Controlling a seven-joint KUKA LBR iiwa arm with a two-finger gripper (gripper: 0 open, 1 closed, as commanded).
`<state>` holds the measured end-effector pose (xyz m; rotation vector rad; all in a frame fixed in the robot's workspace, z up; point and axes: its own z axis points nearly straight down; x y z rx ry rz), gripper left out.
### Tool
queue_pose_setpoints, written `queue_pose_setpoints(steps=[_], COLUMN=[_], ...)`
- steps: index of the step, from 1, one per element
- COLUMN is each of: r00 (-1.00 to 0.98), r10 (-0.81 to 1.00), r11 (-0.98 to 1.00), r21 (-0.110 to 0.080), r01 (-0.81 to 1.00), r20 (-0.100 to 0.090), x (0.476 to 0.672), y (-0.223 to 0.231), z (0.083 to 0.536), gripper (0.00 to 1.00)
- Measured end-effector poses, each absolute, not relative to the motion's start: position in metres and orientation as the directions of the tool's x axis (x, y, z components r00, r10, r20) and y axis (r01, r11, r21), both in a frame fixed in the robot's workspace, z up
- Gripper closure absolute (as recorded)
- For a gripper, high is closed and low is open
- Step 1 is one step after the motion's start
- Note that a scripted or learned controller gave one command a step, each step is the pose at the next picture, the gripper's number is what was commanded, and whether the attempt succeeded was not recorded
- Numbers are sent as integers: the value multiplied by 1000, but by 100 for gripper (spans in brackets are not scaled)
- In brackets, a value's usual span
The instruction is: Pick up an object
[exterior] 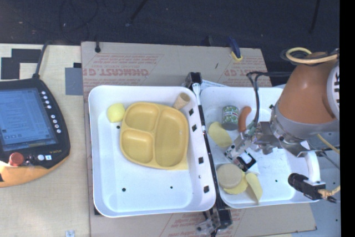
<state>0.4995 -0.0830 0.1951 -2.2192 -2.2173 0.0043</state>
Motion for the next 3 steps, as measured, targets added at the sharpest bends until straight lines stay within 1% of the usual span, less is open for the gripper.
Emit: queue_pose_setpoints(steps=[1, 2, 3], r00=[0, -1, -3], r10=[1000, 1000, 1000], r11=[0, 1, 3], r21=[1, -1, 5], r01=[1000, 1000, 1000], r20=[0, 2, -2], x=[481, 538, 620], y=[-100, -103, -129], z=[108, 89, 88], gripper=[0, 0, 0])
